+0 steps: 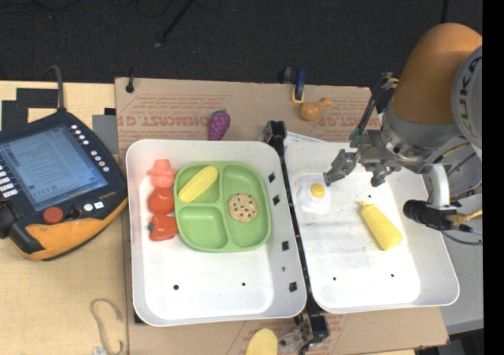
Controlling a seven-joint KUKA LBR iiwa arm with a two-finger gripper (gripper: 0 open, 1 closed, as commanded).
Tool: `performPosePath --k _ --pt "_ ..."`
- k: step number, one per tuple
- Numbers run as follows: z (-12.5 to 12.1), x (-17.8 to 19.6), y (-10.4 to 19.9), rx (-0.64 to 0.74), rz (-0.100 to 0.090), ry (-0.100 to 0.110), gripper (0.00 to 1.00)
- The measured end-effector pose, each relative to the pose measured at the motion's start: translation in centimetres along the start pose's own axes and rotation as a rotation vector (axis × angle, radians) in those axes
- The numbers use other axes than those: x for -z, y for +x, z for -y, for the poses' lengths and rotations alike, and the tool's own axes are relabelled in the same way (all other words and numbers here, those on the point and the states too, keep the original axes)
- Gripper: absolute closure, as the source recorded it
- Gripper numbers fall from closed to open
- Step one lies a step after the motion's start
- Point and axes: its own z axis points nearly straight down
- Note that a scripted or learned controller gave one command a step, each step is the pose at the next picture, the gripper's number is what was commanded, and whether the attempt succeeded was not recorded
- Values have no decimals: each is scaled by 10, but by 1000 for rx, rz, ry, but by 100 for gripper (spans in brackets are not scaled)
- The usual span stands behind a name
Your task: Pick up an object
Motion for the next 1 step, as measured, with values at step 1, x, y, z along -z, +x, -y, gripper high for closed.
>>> performPosePath --k 1 --pt "-2 7 0 1 1 -12 0"
